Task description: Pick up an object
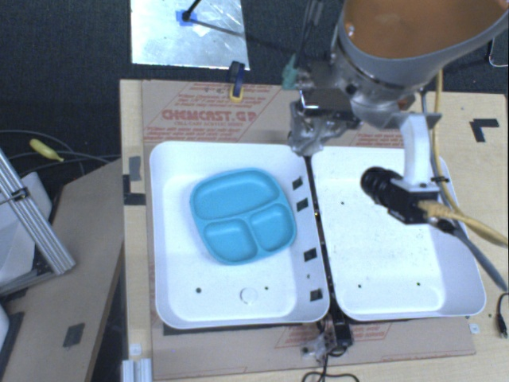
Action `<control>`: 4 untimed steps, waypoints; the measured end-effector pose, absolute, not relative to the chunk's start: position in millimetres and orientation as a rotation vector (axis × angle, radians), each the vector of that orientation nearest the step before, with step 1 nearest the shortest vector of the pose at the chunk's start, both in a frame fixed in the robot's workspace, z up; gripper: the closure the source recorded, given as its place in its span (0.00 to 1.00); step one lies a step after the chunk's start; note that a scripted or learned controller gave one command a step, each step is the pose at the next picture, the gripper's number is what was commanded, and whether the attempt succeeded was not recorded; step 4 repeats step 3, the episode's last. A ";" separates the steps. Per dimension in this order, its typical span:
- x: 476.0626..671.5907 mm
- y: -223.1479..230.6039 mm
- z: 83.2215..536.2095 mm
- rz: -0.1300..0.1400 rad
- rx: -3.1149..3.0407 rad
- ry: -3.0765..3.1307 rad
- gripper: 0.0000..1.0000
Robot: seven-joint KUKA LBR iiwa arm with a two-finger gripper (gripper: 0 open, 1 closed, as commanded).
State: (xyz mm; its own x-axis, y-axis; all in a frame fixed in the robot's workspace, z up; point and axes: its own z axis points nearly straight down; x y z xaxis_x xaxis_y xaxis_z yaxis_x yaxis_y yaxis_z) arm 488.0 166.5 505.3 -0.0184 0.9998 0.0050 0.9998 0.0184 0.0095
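On the bench [199,106]: two white bins, the left bin [171,293] and the right bin [398,277], side by side.

Judging by the lie of things, barely begun: no grasp made, no lift made. Remaining, by that judgement: reach across to the object, close on it, raise it clear.

Above the far end of the bins: the arm [413,22], bulking in from the upper right, orange band uppermost, wrist pitched down and toward the seam between the bins.

In the left bin, lying flat on the floor near its middle: the blue divided plate [242,225], the only candidate in sight, untouched and well apart from the arm.

Over the right bin: a black cylindrical unit [390,191] on a white bracket, hanging from the wrist.

At the far rims, just where the bins meet: the end effector [306,140], pointing down. Holds nothing visible; wide or narrow, cannot tell from this slant.
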 end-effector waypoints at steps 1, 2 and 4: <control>485.8 110.1 382.3 -0.017 2.231 2.219 1.00; 486.7 150.5 419.1 0.008 2.212 2.228 1.00; 487.0 121.2 458.3 0.009 2.220 2.218 1.00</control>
